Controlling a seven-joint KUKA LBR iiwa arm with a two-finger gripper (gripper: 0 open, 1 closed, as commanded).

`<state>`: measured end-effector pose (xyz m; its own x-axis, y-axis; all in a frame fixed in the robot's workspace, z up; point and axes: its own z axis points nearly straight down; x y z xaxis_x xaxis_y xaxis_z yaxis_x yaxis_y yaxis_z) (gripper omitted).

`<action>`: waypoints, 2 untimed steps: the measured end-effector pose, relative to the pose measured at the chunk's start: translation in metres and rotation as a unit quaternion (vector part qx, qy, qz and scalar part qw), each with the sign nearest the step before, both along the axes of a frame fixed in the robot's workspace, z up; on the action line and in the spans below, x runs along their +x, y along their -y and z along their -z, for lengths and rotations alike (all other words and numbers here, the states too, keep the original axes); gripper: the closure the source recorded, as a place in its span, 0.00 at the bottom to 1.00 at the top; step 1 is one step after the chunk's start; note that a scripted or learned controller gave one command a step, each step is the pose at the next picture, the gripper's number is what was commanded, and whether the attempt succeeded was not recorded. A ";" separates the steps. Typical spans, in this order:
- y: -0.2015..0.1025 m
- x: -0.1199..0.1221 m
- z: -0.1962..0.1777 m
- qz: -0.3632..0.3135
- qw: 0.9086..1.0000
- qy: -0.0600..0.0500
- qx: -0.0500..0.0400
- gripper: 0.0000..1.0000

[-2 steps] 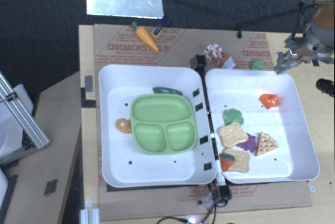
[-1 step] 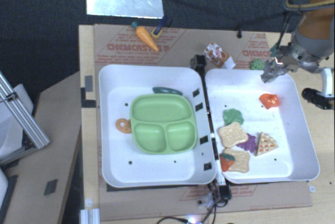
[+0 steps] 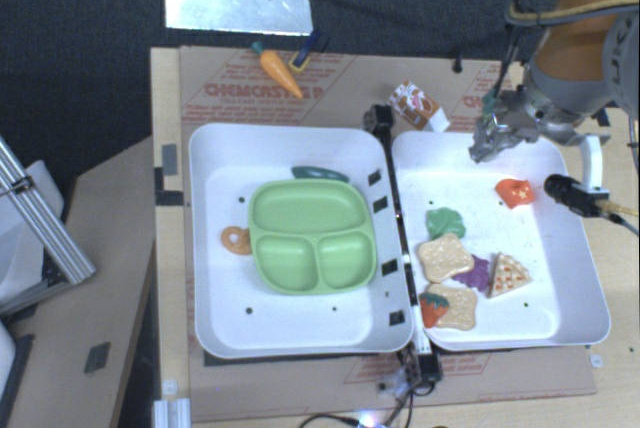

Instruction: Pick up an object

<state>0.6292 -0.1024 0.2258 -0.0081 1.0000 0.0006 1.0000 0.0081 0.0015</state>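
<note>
Camera view: tan surface (image 3: 120, 216) bears two white bins (image 3: 215, 216) against dark carpet (image 3: 80, 16); end effector (image 3: 490, 138) grip state unclear.

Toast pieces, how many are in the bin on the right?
2. One toast slice lies near the middle of the right bin, below the green piece. The other toast slice lies nearer the front edge, with something red on its left. More could hide under other toys.

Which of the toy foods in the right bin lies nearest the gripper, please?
The red piece, alone in the upper part of the bin, just below the gripper. The green piece, breads and pizza slice cluster lower down.
</note>
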 end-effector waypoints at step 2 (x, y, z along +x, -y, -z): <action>-0.084 -0.039 -0.008 0.000 1.000 -0.001 0.000 1.00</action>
<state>0.5901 -0.0188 0.2341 -0.0082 1.0000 0.0015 1.0000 0.0082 -0.0013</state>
